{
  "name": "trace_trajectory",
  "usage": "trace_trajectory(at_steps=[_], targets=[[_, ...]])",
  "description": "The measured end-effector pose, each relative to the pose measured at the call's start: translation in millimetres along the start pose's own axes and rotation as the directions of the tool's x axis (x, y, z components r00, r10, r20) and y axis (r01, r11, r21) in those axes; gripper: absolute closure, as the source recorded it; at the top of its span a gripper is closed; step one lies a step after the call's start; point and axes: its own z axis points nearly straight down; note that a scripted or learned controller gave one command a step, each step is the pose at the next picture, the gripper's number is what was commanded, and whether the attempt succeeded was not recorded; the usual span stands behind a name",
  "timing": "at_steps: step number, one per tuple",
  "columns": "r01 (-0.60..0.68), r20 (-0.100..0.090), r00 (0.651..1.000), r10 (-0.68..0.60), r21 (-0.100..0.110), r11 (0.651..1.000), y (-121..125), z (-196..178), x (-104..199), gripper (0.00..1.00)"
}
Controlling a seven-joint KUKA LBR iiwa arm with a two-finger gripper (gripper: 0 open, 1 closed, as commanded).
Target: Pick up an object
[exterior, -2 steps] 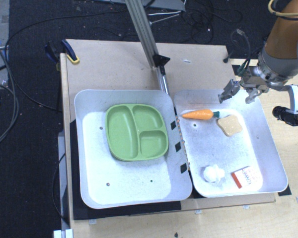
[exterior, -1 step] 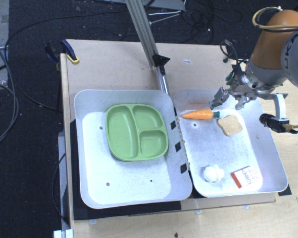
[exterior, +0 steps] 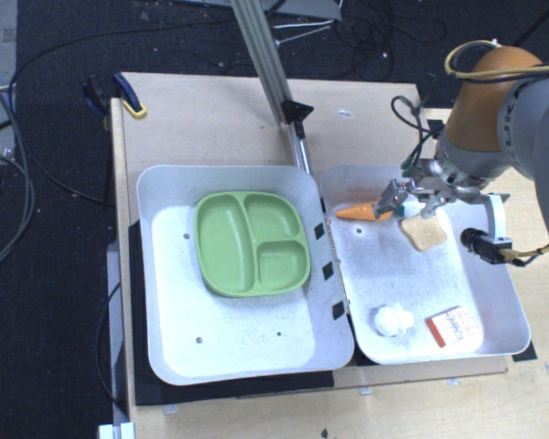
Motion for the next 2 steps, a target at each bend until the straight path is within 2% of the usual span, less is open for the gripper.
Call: trace_trajectory(at_steps=[1,2], targets=[[0.0,0.005,1.0,0.0,-0.008,1.0,2,47,-1,0.0],[0.0,0.009,1.0,0.0,-0.02,1.0,5,31,-2,1.0]])
